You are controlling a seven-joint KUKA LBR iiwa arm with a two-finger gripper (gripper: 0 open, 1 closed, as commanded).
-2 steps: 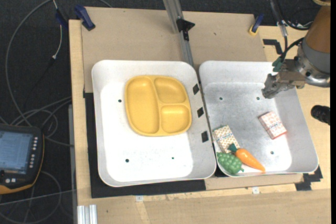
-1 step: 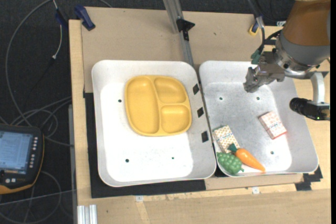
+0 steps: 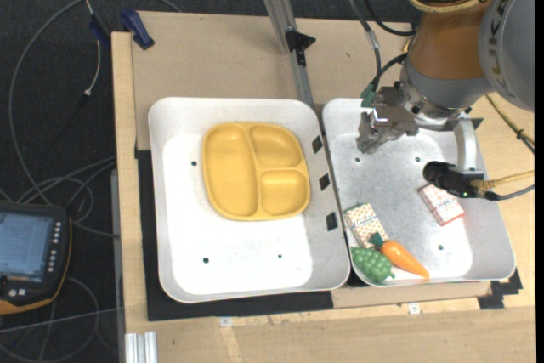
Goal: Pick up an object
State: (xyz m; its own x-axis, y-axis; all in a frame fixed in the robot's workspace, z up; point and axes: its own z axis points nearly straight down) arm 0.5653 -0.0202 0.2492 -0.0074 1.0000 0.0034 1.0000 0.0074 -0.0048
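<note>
While my claw (image 3: 374, 132) hangs over the right bin's (image 3: 484, 255) far end, grip state unclear, carrot (image 3: 403, 258) lies toward near edge, long axis approx. left-right.

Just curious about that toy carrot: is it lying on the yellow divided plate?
No, the carrot lies in the right bin, beside the green toy.

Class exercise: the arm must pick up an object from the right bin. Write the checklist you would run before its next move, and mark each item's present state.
1. Objects in the right bin: carrot, grapes, two cards. Ok.
2. Claw over the right bin. Ok.
3. Claw above an object: over bare floor. Not ok.
4. Claw open: cannot tell.
5. Carrot free of neighbours: touches grapes. Not ok.
6. Yellow tray in the left bin, out of the way. Ok.
</note>
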